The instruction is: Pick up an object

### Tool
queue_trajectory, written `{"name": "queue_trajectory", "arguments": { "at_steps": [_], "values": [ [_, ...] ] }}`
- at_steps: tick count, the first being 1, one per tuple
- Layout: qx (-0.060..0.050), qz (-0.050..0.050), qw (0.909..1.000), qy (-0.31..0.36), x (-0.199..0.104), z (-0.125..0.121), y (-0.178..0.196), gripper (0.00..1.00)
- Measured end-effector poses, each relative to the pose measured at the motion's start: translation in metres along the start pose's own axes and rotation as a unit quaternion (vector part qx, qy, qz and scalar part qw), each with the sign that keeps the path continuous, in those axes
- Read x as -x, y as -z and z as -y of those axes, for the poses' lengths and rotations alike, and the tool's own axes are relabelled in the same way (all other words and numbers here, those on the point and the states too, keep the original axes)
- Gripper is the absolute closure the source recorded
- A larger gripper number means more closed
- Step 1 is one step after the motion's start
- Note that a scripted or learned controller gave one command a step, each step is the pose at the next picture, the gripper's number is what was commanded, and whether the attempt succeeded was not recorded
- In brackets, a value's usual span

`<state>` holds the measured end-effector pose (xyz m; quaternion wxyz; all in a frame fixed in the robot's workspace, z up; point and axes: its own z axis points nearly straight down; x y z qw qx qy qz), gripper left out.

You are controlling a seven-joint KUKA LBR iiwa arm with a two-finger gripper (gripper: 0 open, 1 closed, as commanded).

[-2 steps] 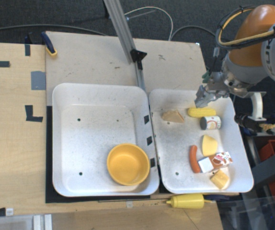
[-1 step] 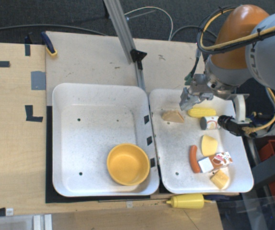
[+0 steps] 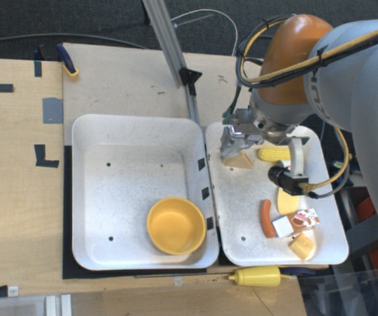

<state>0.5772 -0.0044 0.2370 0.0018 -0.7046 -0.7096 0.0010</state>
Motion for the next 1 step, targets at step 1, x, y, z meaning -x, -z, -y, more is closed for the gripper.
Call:
{"name": "queue_trajectory", "arguments": {
  "at_steps": [1],
  "values": [
    [0.0, 0.0, 1.0, 0.0, -0.046, 0.0054, -0.009, 1.0]
  ]
}}
